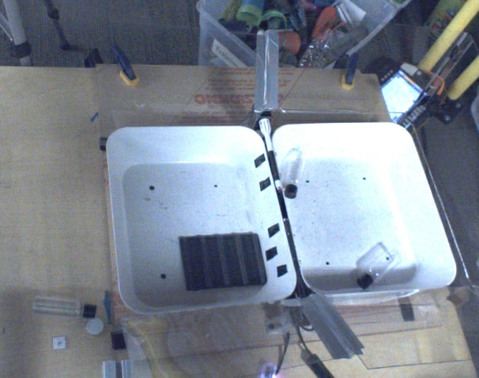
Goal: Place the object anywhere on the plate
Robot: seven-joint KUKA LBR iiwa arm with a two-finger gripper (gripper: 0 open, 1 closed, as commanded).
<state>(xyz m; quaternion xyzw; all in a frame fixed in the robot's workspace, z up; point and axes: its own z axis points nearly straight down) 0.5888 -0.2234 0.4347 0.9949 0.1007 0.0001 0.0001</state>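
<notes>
wooden bench [42,172]; clear crate [302,14] behind; grey floor [90,10].

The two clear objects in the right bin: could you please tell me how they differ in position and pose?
The upper clear object sits against the divider at the right bin's left wall, while the lower clear object lies near the front right corner. The upper one stands roughly along the divider; the lower one lies at a slant. Both look transparent with a small dark end.

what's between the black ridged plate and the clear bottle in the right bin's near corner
In the camera view, the divider where the two bin walls meet, with its black tabs, lies between the black ridged plate and the clear bottle; otherwise bare white floor.
</notes>
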